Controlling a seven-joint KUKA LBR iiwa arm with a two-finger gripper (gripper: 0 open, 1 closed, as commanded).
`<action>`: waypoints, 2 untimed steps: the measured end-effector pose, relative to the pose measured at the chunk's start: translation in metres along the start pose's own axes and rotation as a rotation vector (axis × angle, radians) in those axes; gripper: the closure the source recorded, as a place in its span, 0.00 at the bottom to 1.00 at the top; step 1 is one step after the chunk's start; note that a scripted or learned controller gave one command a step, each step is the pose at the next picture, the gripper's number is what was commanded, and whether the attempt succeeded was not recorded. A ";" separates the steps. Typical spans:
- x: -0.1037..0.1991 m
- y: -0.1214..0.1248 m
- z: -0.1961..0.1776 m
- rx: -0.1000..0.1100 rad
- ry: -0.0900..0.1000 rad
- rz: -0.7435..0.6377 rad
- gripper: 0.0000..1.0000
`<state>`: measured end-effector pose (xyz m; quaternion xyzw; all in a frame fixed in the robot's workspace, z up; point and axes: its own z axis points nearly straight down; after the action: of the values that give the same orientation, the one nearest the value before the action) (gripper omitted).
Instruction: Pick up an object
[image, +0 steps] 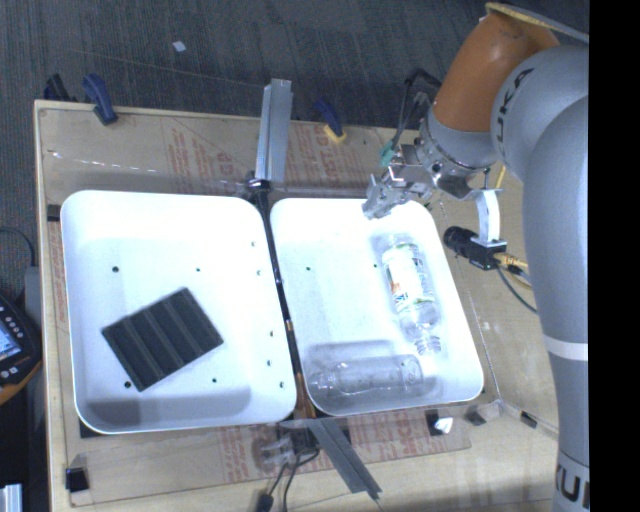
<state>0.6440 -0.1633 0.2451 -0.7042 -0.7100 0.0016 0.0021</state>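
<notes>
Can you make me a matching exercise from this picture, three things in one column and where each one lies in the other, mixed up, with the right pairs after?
Things:
1. black ribbed panel
2. labelled bottle
3. clear bottle

Places:
A. lying crosswise along the near edge of the right bin
B. in the left bin, set at an angle
C. lying lengthwise by the right wall of the right bin

Pairs: 1-B, 2-C, 3-A
</notes>
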 end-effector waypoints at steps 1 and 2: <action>-0.033 -0.027 0.087 0.000 -0.001 -0.059 0.00; -0.012 -0.036 0.096 0.001 0.001 -0.213 0.00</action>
<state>0.6075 -0.1760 0.1490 -0.6247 -0.7809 0.0014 0.0031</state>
